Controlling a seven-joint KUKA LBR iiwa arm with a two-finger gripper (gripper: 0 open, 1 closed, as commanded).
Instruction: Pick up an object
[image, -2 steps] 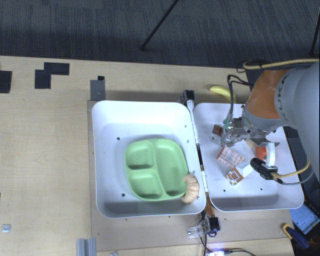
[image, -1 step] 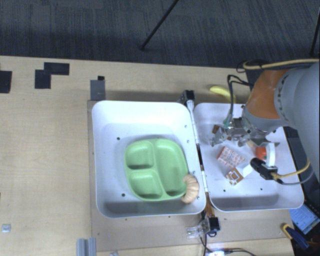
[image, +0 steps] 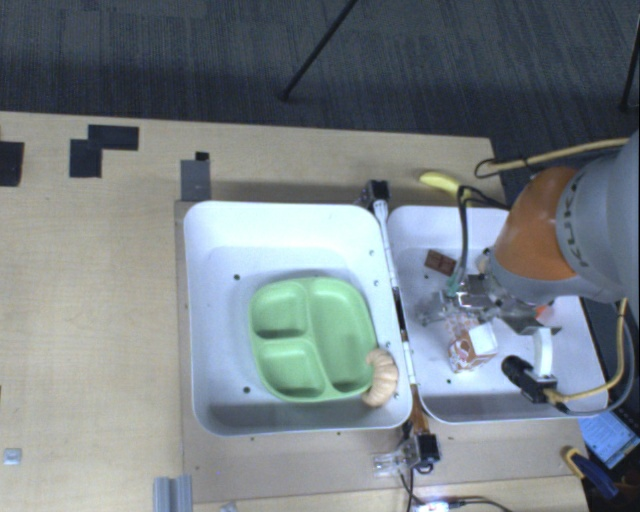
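Over the right-hand shallow white bin (image: 575, 395), in the camera view, I've got the grey arm with the orange band (image: 545, 235) hanging low, its tool (image: 447, 300) down among the clutter. Open or closed? I cannot tell from up here. My pick is the crinkly clear-wrapped packet with brown and white inside (image: 472, 347). It lies just beside the tool, toward the bin's near edge, and I see nothing gripping it. A small dark-brown rectangular block (image: 438, 262) sits near the tool on the far side. To do this well, I'd centre over the packet, drop straight down and close across its narrow side, since that wrap will likely slip. The left-hand white bin (image: 215, 300) holds a green divided plastic plate (image: 305, 340) with a tan curled pastry (image: 381, 376) at its corner.
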